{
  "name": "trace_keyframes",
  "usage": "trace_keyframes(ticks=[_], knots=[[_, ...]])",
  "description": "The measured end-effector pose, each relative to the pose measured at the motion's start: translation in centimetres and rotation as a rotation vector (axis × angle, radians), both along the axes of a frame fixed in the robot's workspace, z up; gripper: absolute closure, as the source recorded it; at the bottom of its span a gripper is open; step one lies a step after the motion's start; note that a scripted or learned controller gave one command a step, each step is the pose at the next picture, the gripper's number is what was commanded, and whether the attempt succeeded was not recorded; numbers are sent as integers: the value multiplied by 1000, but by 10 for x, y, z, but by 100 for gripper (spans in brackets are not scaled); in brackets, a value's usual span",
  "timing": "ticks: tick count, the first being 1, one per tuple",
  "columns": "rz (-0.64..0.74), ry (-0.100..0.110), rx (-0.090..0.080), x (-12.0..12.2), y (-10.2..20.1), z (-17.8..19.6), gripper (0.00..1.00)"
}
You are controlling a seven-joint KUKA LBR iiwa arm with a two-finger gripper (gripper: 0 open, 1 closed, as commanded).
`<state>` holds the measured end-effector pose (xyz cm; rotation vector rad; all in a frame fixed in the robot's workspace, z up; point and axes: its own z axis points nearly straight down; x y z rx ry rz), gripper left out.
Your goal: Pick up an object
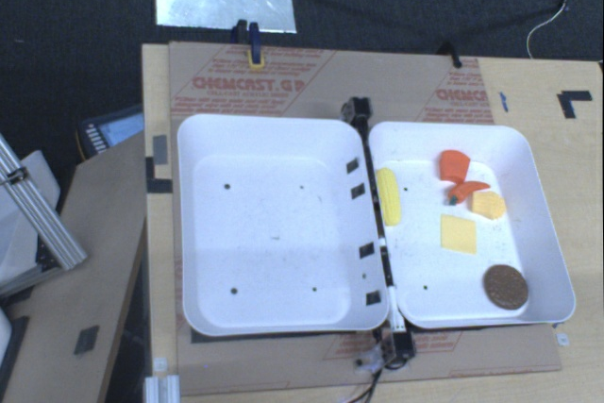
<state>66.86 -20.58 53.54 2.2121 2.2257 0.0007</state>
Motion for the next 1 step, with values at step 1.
trace_keyframes(ticks=[1], knots=[[0, 0, 0, 0, 0, 0, 100]])
